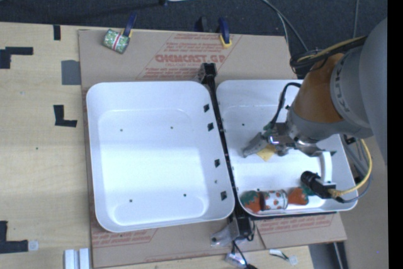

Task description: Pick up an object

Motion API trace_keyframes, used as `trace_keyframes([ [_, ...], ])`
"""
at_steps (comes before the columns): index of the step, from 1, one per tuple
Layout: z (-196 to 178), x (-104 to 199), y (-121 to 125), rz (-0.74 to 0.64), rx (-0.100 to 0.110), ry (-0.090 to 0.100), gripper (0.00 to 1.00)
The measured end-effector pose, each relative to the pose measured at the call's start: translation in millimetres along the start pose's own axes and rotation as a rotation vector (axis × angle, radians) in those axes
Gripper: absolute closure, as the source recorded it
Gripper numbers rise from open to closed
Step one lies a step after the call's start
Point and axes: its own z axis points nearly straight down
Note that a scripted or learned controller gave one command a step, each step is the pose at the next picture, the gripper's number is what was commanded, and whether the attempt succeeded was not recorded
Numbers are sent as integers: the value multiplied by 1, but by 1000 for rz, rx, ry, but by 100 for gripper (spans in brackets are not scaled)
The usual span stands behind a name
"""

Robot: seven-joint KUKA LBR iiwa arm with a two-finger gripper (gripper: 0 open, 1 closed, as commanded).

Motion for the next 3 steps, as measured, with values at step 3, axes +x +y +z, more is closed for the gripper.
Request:
trace_keyframes([
  [3,1,-50,72,-15,0,0,0],
])
